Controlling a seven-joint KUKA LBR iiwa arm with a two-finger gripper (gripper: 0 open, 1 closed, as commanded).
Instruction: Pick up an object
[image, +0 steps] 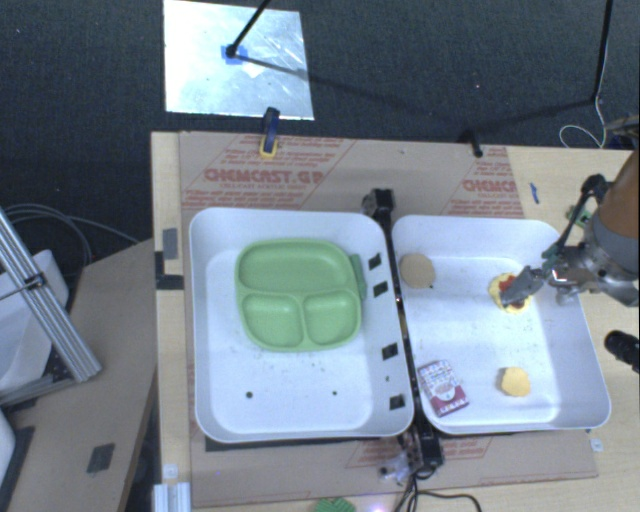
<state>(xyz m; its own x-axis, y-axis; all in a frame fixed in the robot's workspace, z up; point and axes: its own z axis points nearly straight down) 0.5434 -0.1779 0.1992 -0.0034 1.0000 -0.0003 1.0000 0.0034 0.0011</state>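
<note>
My pincer (517, 288) sits low over the small yellow object (505, 293) at the right of centre in the frame, inside the right white bin (575, 360).

I cannot tell from this slanted view whether the pincer is wide or narrow, or whether it has the yellow piece. To do this step well, I judge I should centre over the piece, go straight down, grip, then lift slowly clear of the bin wall. The right bin also holds a round tan disc (417, 269) near its upper left corner, a pale yellow lump (515, 381) towards the lower right, and a red-and-white printed packet (442, 386) at the lower left. The left white bin (215, 400) holds a green divided plastic tray (298, 293).
</note>
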